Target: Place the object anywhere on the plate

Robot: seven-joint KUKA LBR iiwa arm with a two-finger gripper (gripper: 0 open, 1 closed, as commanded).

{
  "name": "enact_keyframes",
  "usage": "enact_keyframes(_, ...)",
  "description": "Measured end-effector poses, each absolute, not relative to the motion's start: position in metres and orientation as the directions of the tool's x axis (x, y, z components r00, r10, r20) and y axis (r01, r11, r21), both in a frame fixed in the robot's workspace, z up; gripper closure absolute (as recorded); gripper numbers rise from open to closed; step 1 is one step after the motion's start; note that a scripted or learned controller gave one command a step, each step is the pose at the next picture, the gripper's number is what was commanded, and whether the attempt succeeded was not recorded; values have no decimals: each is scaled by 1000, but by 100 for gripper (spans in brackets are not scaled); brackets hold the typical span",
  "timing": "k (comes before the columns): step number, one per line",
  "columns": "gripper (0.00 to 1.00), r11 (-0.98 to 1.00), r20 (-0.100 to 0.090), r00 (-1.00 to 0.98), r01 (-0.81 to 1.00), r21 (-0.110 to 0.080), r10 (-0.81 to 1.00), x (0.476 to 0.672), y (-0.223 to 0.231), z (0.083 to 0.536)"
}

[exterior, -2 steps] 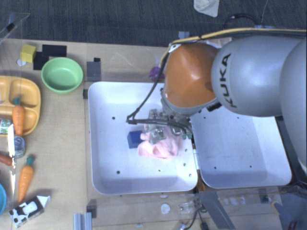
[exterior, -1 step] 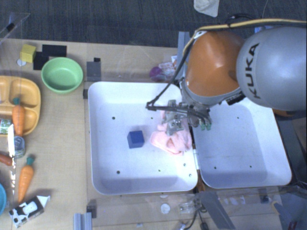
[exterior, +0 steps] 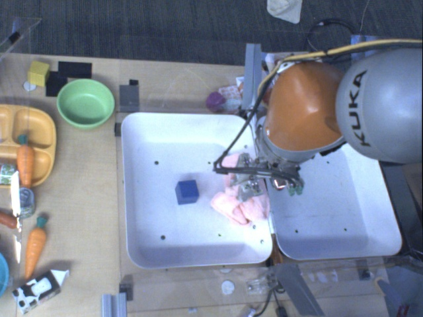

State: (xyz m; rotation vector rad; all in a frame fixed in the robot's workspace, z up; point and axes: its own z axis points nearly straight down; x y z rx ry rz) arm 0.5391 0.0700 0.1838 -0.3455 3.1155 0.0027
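The arm [exterior: 310, 111] reaches over the left bin [exterior: 152, 243]; its jaws [exterior: 250, 189] sit low on the pink object [exterior: 232, 207] by the bin's right wall; cannot tell their state; a blue cube [exterior: 187, 191] lies apart to the left.

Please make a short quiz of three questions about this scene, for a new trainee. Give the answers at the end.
1. True or false: the blue cube lies in the right bin.
2. Which object is nearest the gripper? A) green bowl B) pink object C) carrot
3. Fill in: the band above the arm's wrist is ____.

Key: 1. False, it lies in the left bin. 2. B. 3. Orange.
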Motion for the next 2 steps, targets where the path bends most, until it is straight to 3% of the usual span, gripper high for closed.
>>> enact_keyframes(1, 100, 907, -8, -907, -421, 1, -421, 546, 129, 178)
enact_keyframes(2, 100, 983, -8, -983, -182, 3, -182, 584, 184, 199)
